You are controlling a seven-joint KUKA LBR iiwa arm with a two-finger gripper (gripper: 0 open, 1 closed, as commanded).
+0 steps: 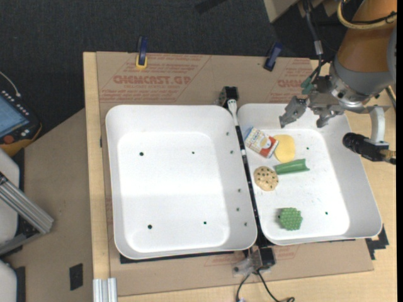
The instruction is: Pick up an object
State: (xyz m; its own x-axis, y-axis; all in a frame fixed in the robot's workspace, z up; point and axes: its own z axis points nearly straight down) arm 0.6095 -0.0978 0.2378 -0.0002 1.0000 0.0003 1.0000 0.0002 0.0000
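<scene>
Two fingers of tool (310, 112) seen spread wide, nothing between them, above far end of right bin (352, 197). Just below: carton (260, 141), yellow piece (285, 148), green stick (290, 166), cookie (266, 178), green ball (289, 218). Left bin (126, 168) alongside on bench (94, 93).

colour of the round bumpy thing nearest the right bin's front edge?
Green, clear in the camera view.

Hand (309, 113) open above right bin (352, 187); yellow piece (285, 147), cookie (266, 178), green ball (289, 218) inside.
</scene>
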